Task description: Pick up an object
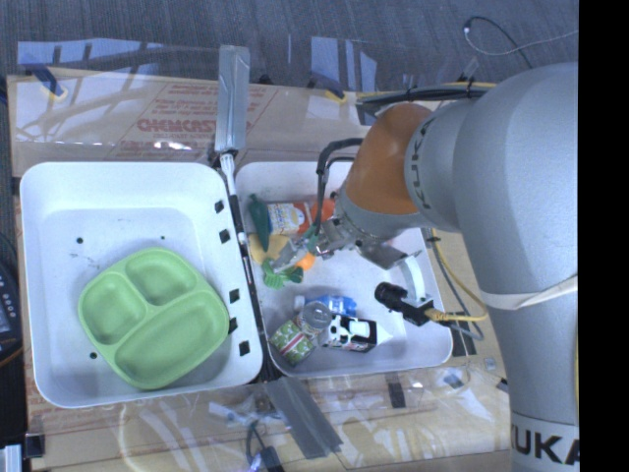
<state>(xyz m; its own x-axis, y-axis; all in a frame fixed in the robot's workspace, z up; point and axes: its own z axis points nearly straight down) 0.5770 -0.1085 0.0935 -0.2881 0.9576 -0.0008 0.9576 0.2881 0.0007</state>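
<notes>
end effector (298, 254) among toys (278, 264) in right bin (432, 347)

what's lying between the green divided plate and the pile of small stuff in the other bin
In the camera view, between the green divided plate and the pile of small items run the two bins' adjoining walls, with black clips along them. Nothing loose lies on that stretch.

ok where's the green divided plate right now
In the camera view, the green divided plate lies in the left bin, toward its front.
</notes>
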